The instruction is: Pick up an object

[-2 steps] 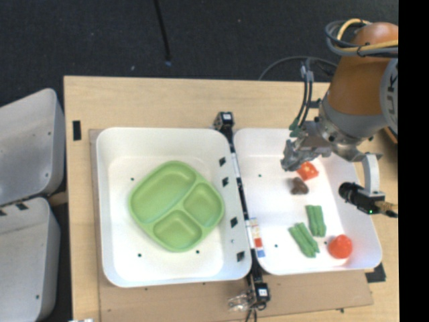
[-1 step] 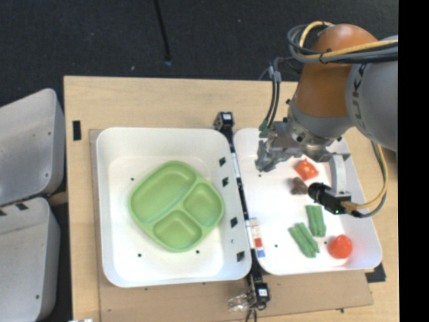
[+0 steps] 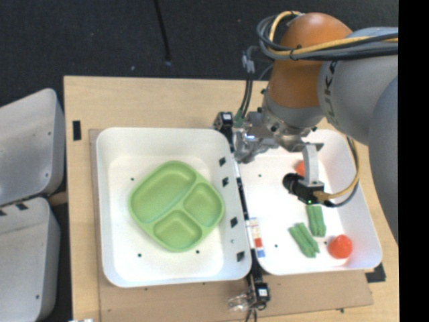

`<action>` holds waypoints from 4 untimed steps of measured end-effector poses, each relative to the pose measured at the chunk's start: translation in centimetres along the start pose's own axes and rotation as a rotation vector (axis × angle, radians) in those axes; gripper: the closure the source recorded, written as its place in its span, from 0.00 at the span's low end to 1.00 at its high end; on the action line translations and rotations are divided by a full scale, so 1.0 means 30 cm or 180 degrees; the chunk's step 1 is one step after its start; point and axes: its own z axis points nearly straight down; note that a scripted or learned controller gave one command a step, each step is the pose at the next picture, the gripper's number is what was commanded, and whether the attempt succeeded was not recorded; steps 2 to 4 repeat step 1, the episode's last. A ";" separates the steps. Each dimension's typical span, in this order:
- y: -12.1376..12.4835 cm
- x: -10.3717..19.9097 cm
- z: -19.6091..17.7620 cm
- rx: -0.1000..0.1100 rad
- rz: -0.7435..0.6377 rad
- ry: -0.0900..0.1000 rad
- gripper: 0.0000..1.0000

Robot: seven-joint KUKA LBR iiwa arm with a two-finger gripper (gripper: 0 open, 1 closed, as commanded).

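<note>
The gripper hangs at the right bin's upper-left corner; open or closed, I cannot tell. The red ball lies well apart.

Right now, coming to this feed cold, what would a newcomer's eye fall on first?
The large green divided plate stands out most, lying alone in the left bin. Next is the arm's orange band, which looms over the far end of the right bin. In that bin's near right corner lie two green pieces and a small red-orange ball.
</note>
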 end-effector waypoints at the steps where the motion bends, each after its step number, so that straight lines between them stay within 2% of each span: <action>1: 0.048 0.157 0.053 0.0005 0.0000 -0.0001 1.00; 4: 0.048 0.157 0.053 0.0005 0.0000 -0.0001 1.00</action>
